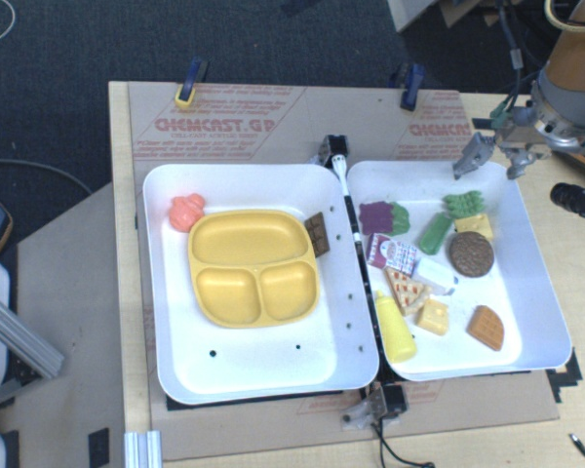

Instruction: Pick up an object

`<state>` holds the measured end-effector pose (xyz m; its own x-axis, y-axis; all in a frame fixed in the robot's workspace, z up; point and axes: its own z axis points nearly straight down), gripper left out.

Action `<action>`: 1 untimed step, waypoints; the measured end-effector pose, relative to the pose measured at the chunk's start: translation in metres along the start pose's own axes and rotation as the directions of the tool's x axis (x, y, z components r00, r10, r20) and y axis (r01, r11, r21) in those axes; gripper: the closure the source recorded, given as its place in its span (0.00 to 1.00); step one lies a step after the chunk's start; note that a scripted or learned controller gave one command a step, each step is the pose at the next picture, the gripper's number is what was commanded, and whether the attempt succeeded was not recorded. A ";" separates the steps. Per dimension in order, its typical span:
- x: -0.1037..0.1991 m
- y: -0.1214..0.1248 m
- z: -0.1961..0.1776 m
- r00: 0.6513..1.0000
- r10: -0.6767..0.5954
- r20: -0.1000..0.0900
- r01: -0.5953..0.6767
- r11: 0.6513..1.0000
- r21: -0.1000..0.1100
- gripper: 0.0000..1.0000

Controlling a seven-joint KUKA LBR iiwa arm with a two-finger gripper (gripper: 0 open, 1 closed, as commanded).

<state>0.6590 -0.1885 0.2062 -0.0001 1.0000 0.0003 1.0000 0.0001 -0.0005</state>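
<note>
- I see the right bin (pixel 536 291) holding the toy food, the left bin (pixel 166 291) a yellow divided plate (pixel 253 266).
- My gripper (pixel 491 158) hovers over the right bin's far edge, fingers spread, holding nothing.
- Nearest target, I judge: the green leafy piece (pixel 463 204), just toward the camera from it.

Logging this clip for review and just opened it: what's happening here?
The grey arm's gripper hangs open with nothing between its fingers, above the far edge of the right white bin, near a green leafy toy. That bin holds assorted toy foods, untouched. The left white bin holds a yellow divided plate and a pink toy.
</note>
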 end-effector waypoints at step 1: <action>0.006 -0.003 0.063 1.000 -0.002 -0.002 0.002 1.000 0.007 0.00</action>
<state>0.6560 -0.1825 0.1436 -0.0017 1.0000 0.0022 1.0000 0.0017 -0.0075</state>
